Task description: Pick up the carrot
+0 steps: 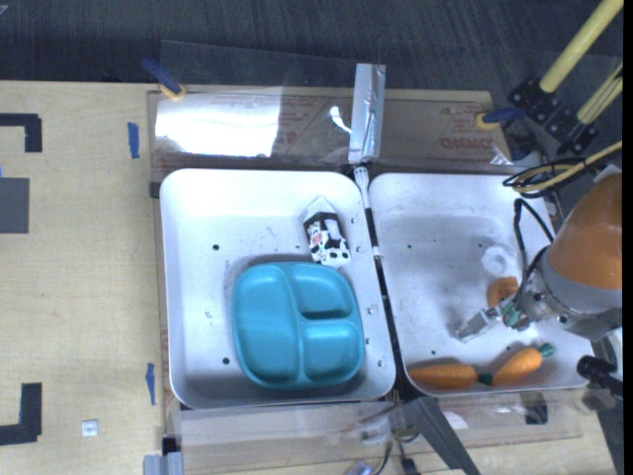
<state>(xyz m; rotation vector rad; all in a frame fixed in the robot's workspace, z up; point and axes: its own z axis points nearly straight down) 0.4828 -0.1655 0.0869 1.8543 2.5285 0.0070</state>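
Gripper (473,327) is down inside the right bin (435,216), poking out from under the grey and orange arm (588,255), and honestly I can't tell how wide it's spread since it's just a small pale blur against the white floor; nothing looks pinched in it as far as I can see. Just beside it, toward the near wall, sits the carrot (443,374), lying flat along the front edge with another carrot-like piece (518,364) angled next to it, green bit between them. There's a third orange lump (502,291) half tucked under the wrist, and a faint clear round thing (493,261) further back. So here's my worry: the tool is apart from the carrot, not over it, and the carrot hugs the bin wall, which I'd guess leaves poor room for a finger to slip down on that side. It could clip the rim or just shove the carrot along the wall instead of closing around it. With two similar orange pieces nearly touching, a close might also catch both or nudge one onto the other. The round shape would likely roll out of a shallow pinch too. Over in the left bin (198,265) the blue divided plate (297,323) and the little cow toy (326,237) are well apart from all this, so no trouble from there.
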